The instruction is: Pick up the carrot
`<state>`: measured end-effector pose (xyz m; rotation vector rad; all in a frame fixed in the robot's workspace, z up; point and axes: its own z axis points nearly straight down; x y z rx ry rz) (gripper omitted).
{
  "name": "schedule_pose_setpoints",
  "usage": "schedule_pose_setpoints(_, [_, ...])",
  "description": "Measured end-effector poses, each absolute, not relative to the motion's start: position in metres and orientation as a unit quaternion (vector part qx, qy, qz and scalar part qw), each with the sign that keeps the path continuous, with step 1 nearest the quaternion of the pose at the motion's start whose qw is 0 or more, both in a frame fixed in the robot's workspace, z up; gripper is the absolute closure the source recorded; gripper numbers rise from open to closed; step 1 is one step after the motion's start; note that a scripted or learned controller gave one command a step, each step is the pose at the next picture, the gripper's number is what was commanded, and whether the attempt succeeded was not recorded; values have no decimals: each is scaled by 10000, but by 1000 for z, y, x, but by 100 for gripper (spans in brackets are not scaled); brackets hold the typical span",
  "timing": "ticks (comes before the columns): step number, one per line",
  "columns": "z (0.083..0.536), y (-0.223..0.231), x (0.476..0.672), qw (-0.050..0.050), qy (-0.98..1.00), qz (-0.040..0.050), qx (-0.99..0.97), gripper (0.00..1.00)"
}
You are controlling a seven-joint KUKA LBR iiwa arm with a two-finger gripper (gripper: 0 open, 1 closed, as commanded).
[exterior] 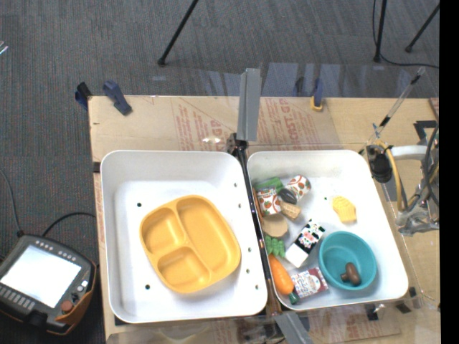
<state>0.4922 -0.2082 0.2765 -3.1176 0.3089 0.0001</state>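
Here, two white bins are shown side by side: the left bin (115,192) holds a yellow divided plate (189,243); the right bin (358,167) holds a teal bowl (347,261). The carrot (280,274) is seen at the right bin's near left edge, just beside a small carton (308,283).

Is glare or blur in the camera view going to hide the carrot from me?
In the camera view the light is even and soft, with only faint shadows in the right bin. The carrot reads sharp and orange at that bin's near-left edge, without glare. The yellow tray shows mild sheen; small toys look slightly soft.
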Motion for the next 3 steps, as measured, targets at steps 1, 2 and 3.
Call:
schedule_pose_setpoints(1, [260,-207,484,50,1023,15,-9947,100])
schedule_pose_setpoints(2, [283,-206,494,45,950,-1,-9955,100])
schedule_pose_setpoints(3, [280,-208,489,43,961,6,-9954,100])
